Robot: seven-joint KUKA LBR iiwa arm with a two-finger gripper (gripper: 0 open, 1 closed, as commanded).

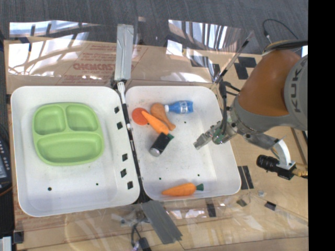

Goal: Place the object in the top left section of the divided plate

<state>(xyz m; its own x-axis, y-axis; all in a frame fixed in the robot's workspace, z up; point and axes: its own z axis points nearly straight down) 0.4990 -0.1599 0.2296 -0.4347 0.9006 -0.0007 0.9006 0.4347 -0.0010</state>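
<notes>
Where cardboard [94, 61] reads "CHOCAST", divided plate [68, 134] sits below

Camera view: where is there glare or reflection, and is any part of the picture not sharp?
Camera view: bright window-like reflections lie on the shiny sheet behind the two shallow white bins; light is even, with soft shadows under the green three-section divided plate and the orange toy carrot. The grey and orange arm's gripper looks slightly blurred; the small blue and white bottle stays sharp.

A dark grey ribbed carpet floor [78, 1] lies behind the brown cardboard-covered counter [167, 61], where glossy clear tape catches bright window-like reflections.
</notes>
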